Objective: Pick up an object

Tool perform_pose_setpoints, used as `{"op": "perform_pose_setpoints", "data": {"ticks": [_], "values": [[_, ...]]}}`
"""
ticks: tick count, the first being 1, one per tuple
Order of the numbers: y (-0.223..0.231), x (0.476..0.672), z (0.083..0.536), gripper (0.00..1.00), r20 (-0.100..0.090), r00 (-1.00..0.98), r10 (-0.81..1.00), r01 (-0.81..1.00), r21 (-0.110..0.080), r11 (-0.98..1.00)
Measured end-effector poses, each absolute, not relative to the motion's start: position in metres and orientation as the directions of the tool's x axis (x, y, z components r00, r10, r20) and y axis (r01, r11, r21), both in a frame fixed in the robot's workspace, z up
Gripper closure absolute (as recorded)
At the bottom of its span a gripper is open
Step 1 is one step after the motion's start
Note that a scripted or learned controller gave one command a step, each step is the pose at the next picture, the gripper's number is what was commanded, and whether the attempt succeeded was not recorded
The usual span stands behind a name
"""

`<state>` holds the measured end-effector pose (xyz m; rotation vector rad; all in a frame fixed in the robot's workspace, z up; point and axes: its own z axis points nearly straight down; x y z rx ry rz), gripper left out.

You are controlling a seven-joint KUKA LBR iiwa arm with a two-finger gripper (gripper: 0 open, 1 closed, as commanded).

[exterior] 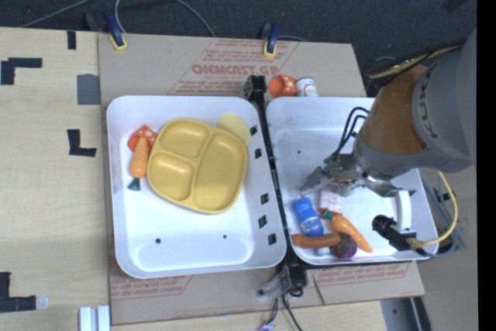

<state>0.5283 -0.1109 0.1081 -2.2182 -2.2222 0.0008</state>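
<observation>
The tool [335, 181] hangs low in the right bin [283, 128]; I cannot tell its grip. Just near it, the carrot [350, 231] lies slanted, tip pointing near-right.

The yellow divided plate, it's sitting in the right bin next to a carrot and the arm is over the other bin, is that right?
Not quite. The camera view shows the yellow divided plate in the left bin, not the right one. The rest holds: a carrot lies beside it, and the arm is over the other bin.
</observation>
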Motion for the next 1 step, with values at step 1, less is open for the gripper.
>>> {"op": "perform_pose_setpoints", "data": {"ticks": [1], "values": [[-0.1604, 0.5464, 0.0864, 0.0, 0.0, -0.001, 1.0, 1.0, 0.002, 0.001]]}}
